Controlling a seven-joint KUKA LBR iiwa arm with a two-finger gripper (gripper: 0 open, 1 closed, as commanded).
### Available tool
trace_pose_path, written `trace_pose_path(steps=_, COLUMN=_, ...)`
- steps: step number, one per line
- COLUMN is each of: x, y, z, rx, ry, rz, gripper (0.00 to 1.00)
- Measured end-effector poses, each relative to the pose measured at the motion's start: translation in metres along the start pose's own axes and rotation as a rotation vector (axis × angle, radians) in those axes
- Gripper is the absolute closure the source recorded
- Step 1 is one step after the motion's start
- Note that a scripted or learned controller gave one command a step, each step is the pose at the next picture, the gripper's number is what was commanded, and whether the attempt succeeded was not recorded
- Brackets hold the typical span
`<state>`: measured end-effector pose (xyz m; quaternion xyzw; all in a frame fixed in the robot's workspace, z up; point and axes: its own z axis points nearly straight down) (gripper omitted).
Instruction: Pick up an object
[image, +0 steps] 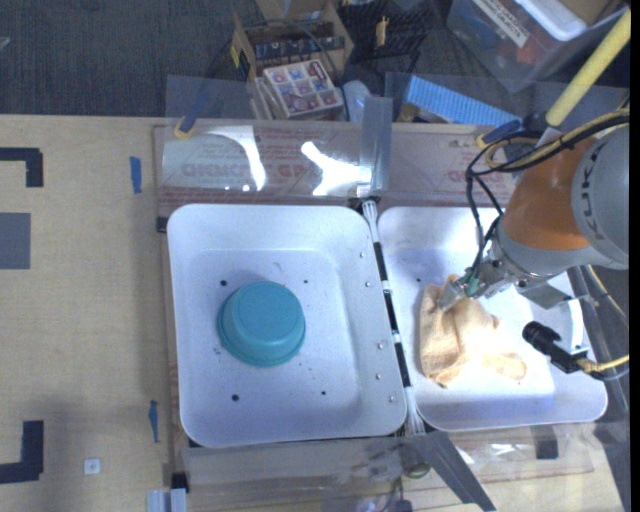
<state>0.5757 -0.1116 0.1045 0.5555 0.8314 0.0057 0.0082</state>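
pale wood bench (70, 330) runs along the near edge and off to the side away from my arm, with black angle marks and bits of blue tape on it. on it sit two shallow white bins, touching along a shared hinged seam.

nearest to my gripper (468, 287) is the cloth (458, 338), a crumpled rag in cream and pale orange, bunched into soft folds with one tail trailing out flat toward my arm's side. it lies in the right bin (575, 400), just below and in front of my fingertips, and its upper corner rises to meet them. my gripper is down at that corner, touching or nearly touching the fabric. i cannot tell whether the fingers are parted or closed, since they are small, blurred and seen from above, and i cannot make out any cloth between them.

my wrist, with its orange band (540, 215), covers the far part of this bin, and black cables (500, 160) loop over it. a black fitting (548, 342) hangs beside the cloth on my side.

farther across, in the left bin (200, 240), well apart from my gripper, a teal bowl (261, 322) sits upside down near the middle, round and plain.

beyond both bins a clear sheet (260, 165) glares with reflections, and past it clutter on the dark floor is cut off by the top edge: a box of printed cards (295, 85) and a blue ridged piece (450, 103).
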Motion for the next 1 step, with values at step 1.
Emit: trace_pose_path(steps=1, x=0.0084, y=0.0898, z=-0.1381, rx=0.017, ry=0.004, rz=0.050, gripper=1.00)
